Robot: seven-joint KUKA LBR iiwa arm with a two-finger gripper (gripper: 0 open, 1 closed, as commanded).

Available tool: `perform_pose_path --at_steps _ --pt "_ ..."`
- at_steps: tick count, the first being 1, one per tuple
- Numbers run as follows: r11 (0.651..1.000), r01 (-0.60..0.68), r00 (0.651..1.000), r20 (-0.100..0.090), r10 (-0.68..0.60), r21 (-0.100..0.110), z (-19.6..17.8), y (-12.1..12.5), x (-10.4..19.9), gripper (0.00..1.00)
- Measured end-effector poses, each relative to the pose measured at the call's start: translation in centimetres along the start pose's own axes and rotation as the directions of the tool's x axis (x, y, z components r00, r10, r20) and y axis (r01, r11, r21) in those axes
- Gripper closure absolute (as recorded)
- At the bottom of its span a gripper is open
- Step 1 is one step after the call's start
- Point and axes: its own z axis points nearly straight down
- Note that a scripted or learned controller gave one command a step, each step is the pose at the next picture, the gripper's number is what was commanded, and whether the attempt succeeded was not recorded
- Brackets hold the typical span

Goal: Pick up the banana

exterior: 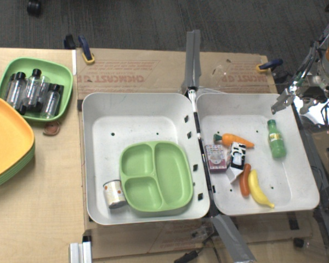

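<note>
Flattened brown cardboard sheet under the two white bins: you can read red block capitals on it, printed upside down from this camera; they look like "CHEMCAST", though the letters are small and you should treat that reading as uncertain.
Green plastic bottle in the right bin: it carries a pale label band, but you cannot read any words on it.
Small pink-and-white packet in the right bin: it has printing on its face, too blurred for you to make out.
Small silver can in the left bin: its label shows colour marks, with no lettering you can read.
</note>
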Motion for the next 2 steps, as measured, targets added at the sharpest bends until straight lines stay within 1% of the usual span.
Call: perform_pose_path --at_steps 1,2 --pt "0.994 0.107 0.994 -0.006 -0.107 -0.003 12.66 -3.45 0.69 0.0" --pt "0.995 0.103 0.995 -0.002 -0.103 -0.003 11.74 -3.5 0.41 1.0"
